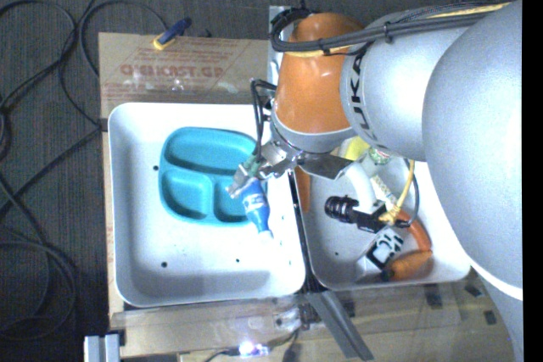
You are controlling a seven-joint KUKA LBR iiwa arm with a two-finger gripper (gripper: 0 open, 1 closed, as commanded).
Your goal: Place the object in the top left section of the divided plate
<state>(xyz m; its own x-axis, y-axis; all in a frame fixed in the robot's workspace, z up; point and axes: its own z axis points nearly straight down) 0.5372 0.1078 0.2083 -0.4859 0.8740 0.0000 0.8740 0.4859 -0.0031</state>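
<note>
A turquoise divided plate (199, 174) lies in the left white bin (136, 267), toward its back. My gripper (248, 182) hangs over the plate's right edge, reaching in from the right. It is shut on a small blue object with a white label (257, 212). The object hangs tilted below the fingers, over the plate's lower right corner and the bin floor beside it. The arm's orange band (310, 89) and grey body hide the bins' shared wall farther back.
The right bin (339, 267) holds an orange sausage-like item (411, 263), a black-and-white piece (386, 248), a yellow-green thing (356, 150) and white pieces. Brown cardboard (178, 76) with a blue-and-yellow clip (172, 31) lies behind the left bin.
</note>
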